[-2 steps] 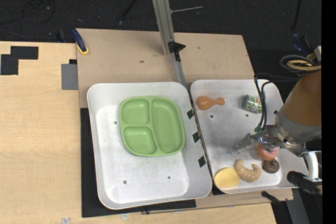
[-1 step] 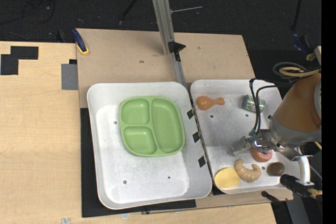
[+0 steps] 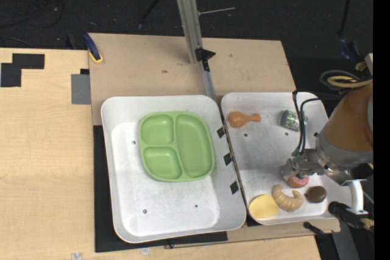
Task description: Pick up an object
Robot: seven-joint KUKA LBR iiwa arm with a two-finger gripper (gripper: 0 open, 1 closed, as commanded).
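From the camera above, the gripper (image 3: 298, 168) is low in the right bin (image 3: 262, 143), near its front right corner, right over a pink and red toy (image 3: 297, 180). It is too hard to tell if it is open or closed. Just beside sit a tan croissant (image 3: 287, 198), a brown ball (image 3: 315, 193) and a yellow lemon (image 3: 264, 207). An orange drumstick (image 3: 244, 119) lies near the back edge. A green divided plate (image 3: 177, 146) rests in the left bin (image 3: 128, 204).

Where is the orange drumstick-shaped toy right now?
The orange drumstick-shaped toy lies in the right bin, near its upper left corner, left of the small green object and well above the yellow piece.
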